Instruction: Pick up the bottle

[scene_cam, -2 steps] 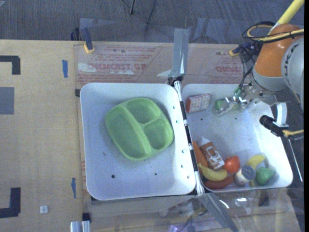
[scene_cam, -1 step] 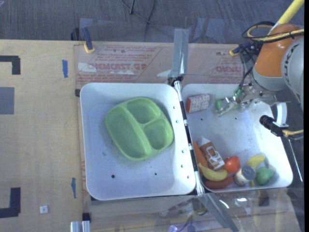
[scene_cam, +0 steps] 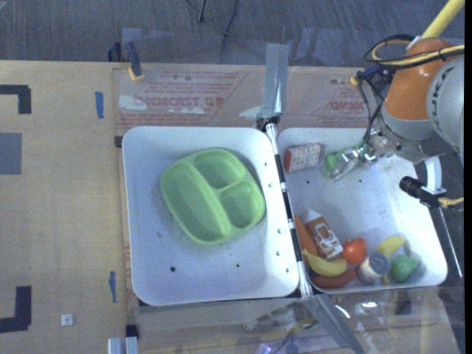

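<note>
My gripper (scene_cam: 348, 161) hangs over the far part of the right bin (scene_cam: 383, 205), reaching in from the right under the orange-banded wrist (scene_cam: 413, 87). A small green bottle-like object (scene_cam: 332, 161) sits right at the gripper's tip; whether it is clamped or merely touched is too small to tell. A second small rounded container with a pale body (scene_cam: 375, 265) lies among the toys in the bin's near corner, far from the gripper.
A red-and-white carton (scene_cam: 304, 155) lies just left of the green object. An orange carton (scene_cam: 321, 234), banana (scene_cam: 329, 263), tomato (scene_cam: 354, 250), lemon (scene_cam: 393, 244) and green pepper (scene_cam: 405, 268) crowd the near edge. The left bin (scene_cam: 147, 257) holds a green divided plate (scene_cam: 213, 195).
</note>
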